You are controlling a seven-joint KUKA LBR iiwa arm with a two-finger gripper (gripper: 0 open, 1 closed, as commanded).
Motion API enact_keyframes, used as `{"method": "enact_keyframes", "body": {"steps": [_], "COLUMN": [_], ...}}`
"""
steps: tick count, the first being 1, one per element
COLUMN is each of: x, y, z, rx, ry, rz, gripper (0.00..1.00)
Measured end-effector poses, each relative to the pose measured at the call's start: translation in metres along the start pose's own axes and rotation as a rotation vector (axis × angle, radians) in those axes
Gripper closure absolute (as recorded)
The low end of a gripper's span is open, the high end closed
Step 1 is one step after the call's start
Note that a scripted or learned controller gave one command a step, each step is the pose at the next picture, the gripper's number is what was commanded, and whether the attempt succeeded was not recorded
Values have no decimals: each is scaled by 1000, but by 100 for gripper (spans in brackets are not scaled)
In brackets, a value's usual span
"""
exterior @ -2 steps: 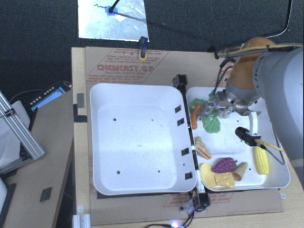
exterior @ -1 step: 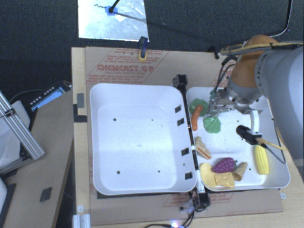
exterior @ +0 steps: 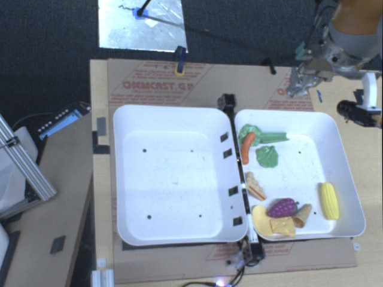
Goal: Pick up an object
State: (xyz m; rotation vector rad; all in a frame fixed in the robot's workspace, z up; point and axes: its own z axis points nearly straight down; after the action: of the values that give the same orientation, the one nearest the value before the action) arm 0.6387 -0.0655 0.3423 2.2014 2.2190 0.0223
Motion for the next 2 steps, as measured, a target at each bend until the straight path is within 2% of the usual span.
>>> {"method": "enact_keyframes", "body": {"steps": [1, 2], "x": [104, 134], "y": [28, 23], "z": [-135, -172], "rx": [0, 14], "ry": [5, 2], "rz": [-8, 1], "gripper": [100, 100]}}
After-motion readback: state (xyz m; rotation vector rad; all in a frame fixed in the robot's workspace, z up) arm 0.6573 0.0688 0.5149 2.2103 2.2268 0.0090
